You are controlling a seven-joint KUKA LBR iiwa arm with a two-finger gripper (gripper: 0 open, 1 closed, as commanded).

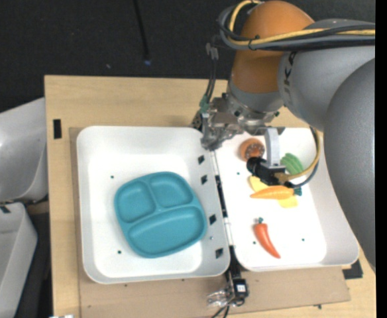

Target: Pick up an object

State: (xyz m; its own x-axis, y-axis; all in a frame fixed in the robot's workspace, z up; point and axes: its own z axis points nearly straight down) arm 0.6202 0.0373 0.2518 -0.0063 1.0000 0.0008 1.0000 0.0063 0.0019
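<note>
A pale wooden surface is seen under two shallow white bins set side by side, with darkness beyond it at 12 o'clock and a pale grey moulded shape off its edge at 9 o'clock. The left bin is occupied by a blue divided plate, laid flat near its middle. Small toy foods are gathered in the right bin. A red pepper-shaped piece is laid alone toward 6 o'clock of that bin. An orange carrot-shaped piece is placed near the middle, with a yellow piece touching it at its 4 o'clock. A green piece is found just above them, and a brown round piece toward 11 o'clock. The claw is hung over the meeting rims of the bins at their 12 o'clock end, near the brown round piece; whether it is spread or pressed together cannot be told.
</note>
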